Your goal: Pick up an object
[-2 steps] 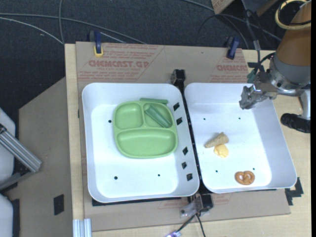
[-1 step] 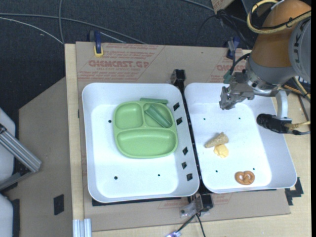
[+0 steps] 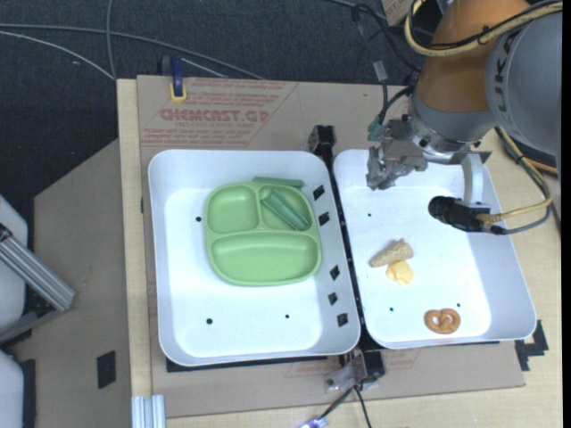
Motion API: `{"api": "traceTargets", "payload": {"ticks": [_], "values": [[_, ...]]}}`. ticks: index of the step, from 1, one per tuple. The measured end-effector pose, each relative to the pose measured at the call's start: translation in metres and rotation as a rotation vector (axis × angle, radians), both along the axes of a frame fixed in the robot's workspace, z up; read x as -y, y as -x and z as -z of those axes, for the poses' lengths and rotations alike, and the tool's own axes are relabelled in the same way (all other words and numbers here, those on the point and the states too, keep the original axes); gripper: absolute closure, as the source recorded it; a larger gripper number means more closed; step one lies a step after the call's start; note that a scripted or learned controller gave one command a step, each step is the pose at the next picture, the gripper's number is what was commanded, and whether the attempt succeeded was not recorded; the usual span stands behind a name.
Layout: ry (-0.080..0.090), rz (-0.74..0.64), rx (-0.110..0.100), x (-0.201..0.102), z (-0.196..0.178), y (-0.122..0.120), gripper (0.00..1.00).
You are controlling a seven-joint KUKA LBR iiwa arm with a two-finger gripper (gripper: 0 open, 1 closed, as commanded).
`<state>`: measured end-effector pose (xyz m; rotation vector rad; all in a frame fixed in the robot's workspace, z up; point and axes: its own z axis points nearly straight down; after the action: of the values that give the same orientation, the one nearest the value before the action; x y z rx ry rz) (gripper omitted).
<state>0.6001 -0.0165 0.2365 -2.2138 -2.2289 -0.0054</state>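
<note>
Surface: a tan board on a bench, dark carpet beyond it, bearing two shallow white bins side by side.

Left bin point(image 3: 178, 266): holds a green divided plate point(image 3: 263, 243) with a green pod-shaped piece point(image 3: 287, 208) lying in its upper right compartment.

Right bin point(image 3: 500, 275): holds a pale wedge-shaped food piece point(image 3: 391, 253) touching a yellow piece point(image 3: 401, 273) near the middle, and a brown pretzel point(image 3: 442, 320) well apart by the near rim.

Gripper point(image 3: 384, 175): over the far left corner of the right bin, well apart from all three items. Its state cannot be told from this view.

Risks, as judged:
- A descent from here would likely close on bare bin floor.
- The wedge and yellow piece touch, so a grasp on one may shove or drag the other.
- The pretzel lies flat and thin; fingers may slide over it.
</note>
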Motion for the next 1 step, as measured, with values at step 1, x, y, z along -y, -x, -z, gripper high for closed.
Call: {"api": "traceTargets", "payload": {"ticks": [1], "values": [[0.001,0.002,-0.001,-0.0463,0.0076,-0.0094,1.00]]}}
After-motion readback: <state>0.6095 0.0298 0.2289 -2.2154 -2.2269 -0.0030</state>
